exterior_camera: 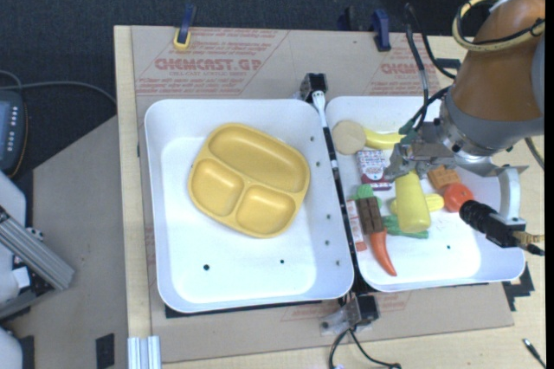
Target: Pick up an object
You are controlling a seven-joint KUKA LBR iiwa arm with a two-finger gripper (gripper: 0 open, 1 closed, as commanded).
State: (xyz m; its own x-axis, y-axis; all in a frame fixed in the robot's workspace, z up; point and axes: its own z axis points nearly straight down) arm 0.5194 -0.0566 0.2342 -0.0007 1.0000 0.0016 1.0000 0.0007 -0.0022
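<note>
Gripper point(405, 158) low in right bin point(450, 268), over toys; fingers too hidden to tell. Corn point(410, 204), carrot point(382, 251), banana point(382, 138) crowded there. Yellow tray point(248, 179) alone in left bin point(173, 203).

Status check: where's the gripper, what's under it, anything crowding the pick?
Gripper low over right bin, above the toy pile. Yellow corn just below it, not held. Carrot and banana crowd close. Yellow divided tray alone in left bin.

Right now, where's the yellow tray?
The yellow tray lies in the left bin, about mid-bin, toward the divider; the toy food is in the right bin.
</note>
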